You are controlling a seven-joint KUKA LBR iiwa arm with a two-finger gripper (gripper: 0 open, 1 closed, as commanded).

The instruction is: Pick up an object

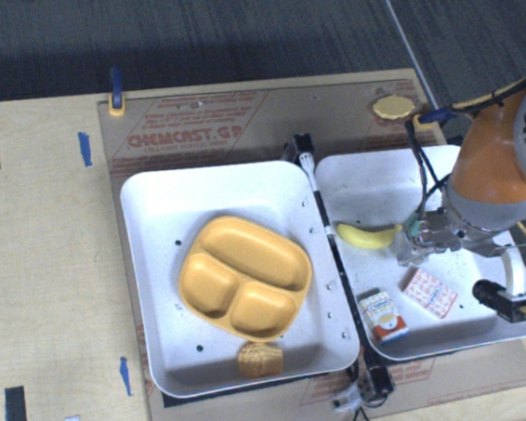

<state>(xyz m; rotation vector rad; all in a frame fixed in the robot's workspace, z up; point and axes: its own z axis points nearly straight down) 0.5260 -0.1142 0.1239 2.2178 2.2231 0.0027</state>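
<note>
The banana [367, 235] is lying just left of the gripper [417, 240] in the right bin [371, 173], looking light, smooth, likely slippery and best pinched across its middle, while the gripper's state is unclear.

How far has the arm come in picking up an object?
Nothing looks picked up yet. The gripper is low in the right bin, beside the banana, which lies on the bin floor. The small carton and the patterned packet also lie there. The grasp and the lift are left.
</note>
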